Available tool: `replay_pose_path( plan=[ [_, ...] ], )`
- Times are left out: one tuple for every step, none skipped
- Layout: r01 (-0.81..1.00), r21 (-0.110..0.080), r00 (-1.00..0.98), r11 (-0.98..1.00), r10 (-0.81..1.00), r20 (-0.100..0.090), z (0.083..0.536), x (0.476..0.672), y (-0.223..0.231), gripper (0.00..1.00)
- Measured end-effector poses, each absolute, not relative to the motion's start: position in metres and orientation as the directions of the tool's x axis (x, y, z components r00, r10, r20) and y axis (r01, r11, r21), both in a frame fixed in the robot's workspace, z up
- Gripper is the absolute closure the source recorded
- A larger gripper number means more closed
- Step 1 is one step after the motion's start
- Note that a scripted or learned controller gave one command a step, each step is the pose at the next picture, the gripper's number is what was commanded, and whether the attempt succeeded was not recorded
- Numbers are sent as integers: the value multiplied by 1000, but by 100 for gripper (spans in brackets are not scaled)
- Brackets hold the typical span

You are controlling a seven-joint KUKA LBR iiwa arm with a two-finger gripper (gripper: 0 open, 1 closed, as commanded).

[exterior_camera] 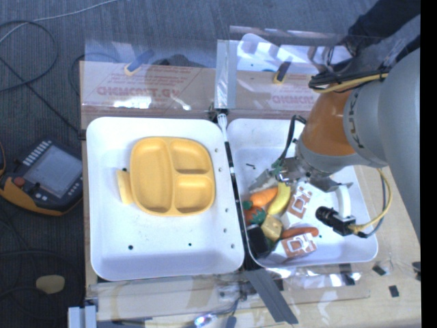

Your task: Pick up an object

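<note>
1. My gripper [285, 173] hangs over the right bin [355, 248], low above the toy food pile; jaw state: cannot tell, wrist blocks it.
2. Targets: banana [281, 198] at 6 o'clock just beneath me, carrot [262, 198] at 7, red-white packet [299, 242] further at 6.
3. Left bin [109, 251] holds a yellow divided tray [172, 175], at my 9.
4. Progress: nothing lifted that I can see. Grasp and lift both left.
</note>
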State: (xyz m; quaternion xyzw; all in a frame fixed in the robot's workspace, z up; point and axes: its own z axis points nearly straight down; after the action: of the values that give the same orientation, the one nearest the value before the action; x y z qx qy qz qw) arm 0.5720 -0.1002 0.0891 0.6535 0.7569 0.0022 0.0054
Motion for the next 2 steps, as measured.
replay_pose_path(
  plan=[
    [997,18,-70,70,998,-5,90,522,-104,0],
    [993,12,-119,120,993,-7,111,494,-158,0]
  ],
)
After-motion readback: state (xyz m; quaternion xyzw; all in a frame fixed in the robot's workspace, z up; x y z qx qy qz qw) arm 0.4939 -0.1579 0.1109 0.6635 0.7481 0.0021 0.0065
